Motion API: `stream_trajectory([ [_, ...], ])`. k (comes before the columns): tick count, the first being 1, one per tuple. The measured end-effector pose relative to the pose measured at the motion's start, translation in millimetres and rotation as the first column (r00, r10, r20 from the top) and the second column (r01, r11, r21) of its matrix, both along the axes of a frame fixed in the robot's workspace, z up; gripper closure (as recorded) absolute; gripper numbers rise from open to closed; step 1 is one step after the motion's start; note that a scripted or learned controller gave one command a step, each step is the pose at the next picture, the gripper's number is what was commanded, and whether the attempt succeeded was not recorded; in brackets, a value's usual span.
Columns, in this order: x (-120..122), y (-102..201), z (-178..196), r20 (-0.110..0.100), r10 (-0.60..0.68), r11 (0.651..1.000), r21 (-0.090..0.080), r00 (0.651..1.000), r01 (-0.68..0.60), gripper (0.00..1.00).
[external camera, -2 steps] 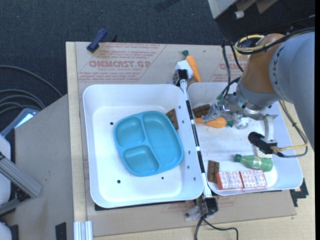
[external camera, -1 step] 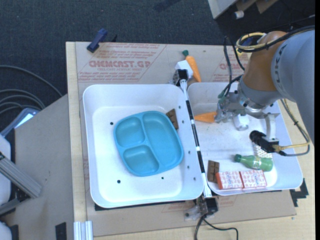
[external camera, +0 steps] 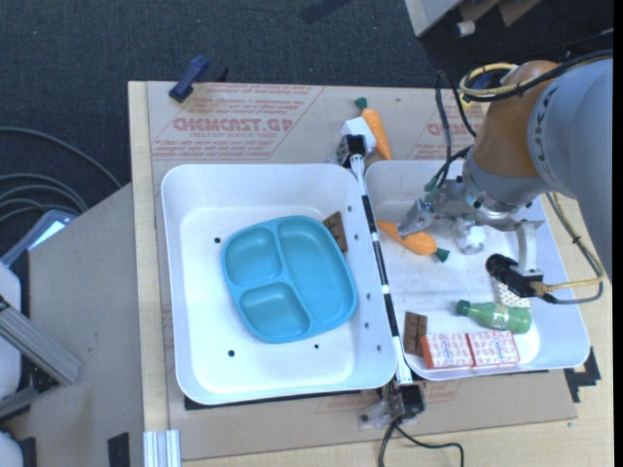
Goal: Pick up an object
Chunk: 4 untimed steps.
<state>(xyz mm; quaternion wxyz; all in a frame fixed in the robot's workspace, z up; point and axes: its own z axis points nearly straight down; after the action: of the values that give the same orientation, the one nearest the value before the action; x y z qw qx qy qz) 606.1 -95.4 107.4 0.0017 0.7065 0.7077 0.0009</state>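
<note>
My gripper [external camera: 425,214] hangs low in the right bin [external camera: 560,343]; whether it is released or clenched, I cannot tell. The carrot [external camera: 409,239] lies touching it at about 7 o'clock; its long axis runs from 10 to 4 o'clock.

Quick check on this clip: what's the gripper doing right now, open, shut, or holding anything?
Gripper: low in the right bin, right beside the orange carrot; whether it is open, closed or gripping the carrot cannot be told.
</note>
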Motion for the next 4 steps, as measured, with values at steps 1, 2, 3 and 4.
stream_trajectory([
  [1,13,-7,-14,0.015,0.000,1.000,0.002,1.000,0.000,0.00],
  [2,61,-30,14,-0.002,-0.001,1.000,0.000,1.000,0.001,0.00],
  [3,48,-47,-23,-0.007,-0.002,1.000,0.002,1.000,0.002,0.00],
  [4,61,-74,-22,-0.002,-0.002,1.000,0.000,1.000,0.002,0.00],
])
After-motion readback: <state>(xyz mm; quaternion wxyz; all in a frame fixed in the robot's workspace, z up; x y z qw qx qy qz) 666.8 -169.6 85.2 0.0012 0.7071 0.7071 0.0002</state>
